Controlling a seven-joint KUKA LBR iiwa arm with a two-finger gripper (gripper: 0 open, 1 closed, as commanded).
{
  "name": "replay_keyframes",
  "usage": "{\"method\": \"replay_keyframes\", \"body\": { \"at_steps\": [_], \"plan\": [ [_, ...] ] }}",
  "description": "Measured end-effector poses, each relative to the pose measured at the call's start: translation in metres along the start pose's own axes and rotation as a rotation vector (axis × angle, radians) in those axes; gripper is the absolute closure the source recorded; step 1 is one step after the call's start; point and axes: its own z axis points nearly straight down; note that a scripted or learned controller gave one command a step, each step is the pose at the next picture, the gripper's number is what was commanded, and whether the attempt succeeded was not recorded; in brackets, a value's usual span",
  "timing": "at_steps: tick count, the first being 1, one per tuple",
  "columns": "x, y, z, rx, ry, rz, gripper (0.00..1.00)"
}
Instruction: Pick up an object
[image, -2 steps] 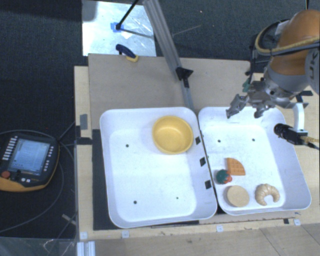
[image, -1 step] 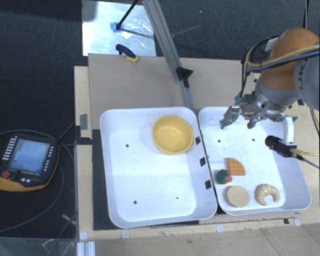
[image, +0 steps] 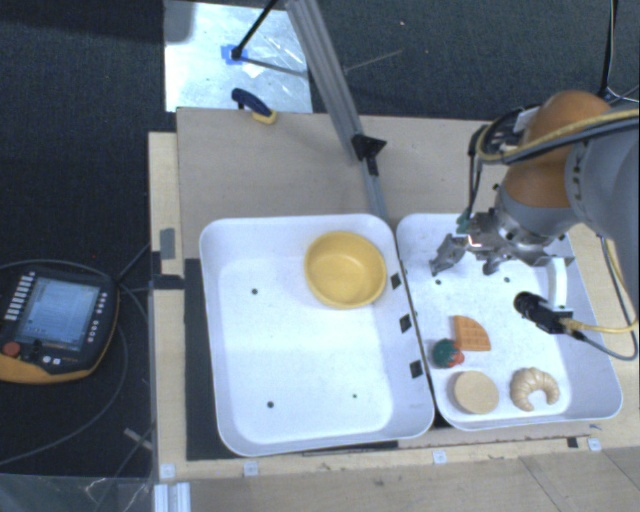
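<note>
Hand (image: 468, 252) spread apart and holding nothing, hovering over the bare top of the right bin (image: 420, 300), so best lowered straight toward the waffle wedge (image: 470, 333) nearby below, well clear of the croissant (image: 533, 387).

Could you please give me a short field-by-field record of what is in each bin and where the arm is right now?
left bin: yellow bowl, upright, near its upper right corner
right bin: waffle wedge, green and red toy, round tan disc, croissant, all grouped at its lower end
end effector: over the upper part of the right bin, apart from the grouped items
held object: none seen between the fingers
task state: nothing picked up yet
</note>
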Motion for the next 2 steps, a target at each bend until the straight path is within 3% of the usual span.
{"method": "replay_keyframes", "body": {
  "at_steps": [1, 2],
  "plan": [
    [0.0, -0.001, 0.052, 0.0, 0.0, -0.001, 0.0],
    [0.0, 0.001, 0.039, -0.006, 0.0, 0.0, 1.0]
  ]
}}
